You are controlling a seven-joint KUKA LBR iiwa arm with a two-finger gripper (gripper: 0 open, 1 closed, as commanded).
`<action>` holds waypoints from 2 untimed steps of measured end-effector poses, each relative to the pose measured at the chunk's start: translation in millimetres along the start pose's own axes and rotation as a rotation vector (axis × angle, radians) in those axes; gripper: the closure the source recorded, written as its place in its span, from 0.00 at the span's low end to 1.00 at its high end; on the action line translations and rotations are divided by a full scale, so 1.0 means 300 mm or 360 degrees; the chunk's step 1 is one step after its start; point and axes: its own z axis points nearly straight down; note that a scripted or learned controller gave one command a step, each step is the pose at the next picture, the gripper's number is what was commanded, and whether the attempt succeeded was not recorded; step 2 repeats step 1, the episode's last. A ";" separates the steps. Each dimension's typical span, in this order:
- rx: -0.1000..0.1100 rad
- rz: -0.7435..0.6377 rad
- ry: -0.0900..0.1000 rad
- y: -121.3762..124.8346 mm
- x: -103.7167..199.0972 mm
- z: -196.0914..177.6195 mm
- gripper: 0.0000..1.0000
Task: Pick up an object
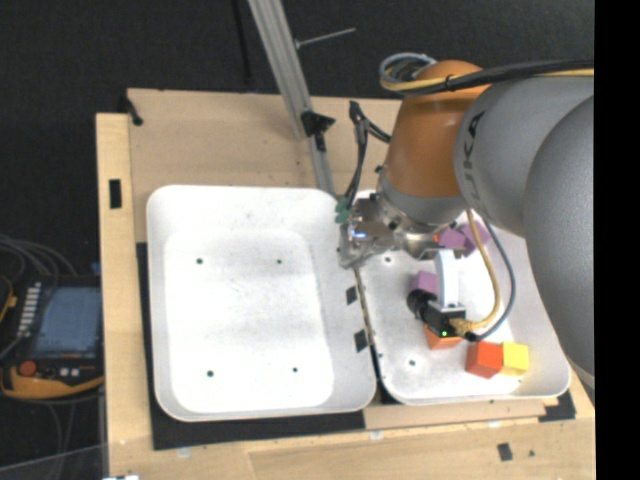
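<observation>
Reaching arm: grey KUKA arm with orange band (440,158), entered from the right and spread over the far part of the right bin.
Gripper: two-finger metal gripper (362,236), placed low at the far left corner of the right bin, just beside the rim shared with the left bin. Whether it is released or clenched cannot be told, and nothing is seen held.
Right bin: shallow white plastic tray (470,396), in which all the loose things are kept.
Left bin: shallow white plastic tray (240,298), with a speckled floor.
Candidate 1: red-orange plastic cube (483,359), near right part of the right bin, touching candidate 2.
Candidate 2: yellow plastic block (516,356), just right of the cube.
Candidate 3: purple plastic piece (424,281), mid bin, partly covered by wrist fittings.
Candidate 4: second purple plastic piece (455,236), far side, half hidden under the arm.
Risk, empty grasp: judged likely if a descent is made at the present spot, since nothing is seen under the gripper and the candidates lie apart from it.
Risk, rim strike: the bin wall could be hit, or the bin dragged, given how close the gripper is to the corner.
Risk, paired blocks: the cube and block could be shoved or jammed together if one is closed upon.
Risk, hidden pieces: the purple pieces could be knocked by the wrist during a move to the near side.
</observation>
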 end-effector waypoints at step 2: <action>0.0000 -0.0001 0.0001 0.019 0.188 -0.061 1.00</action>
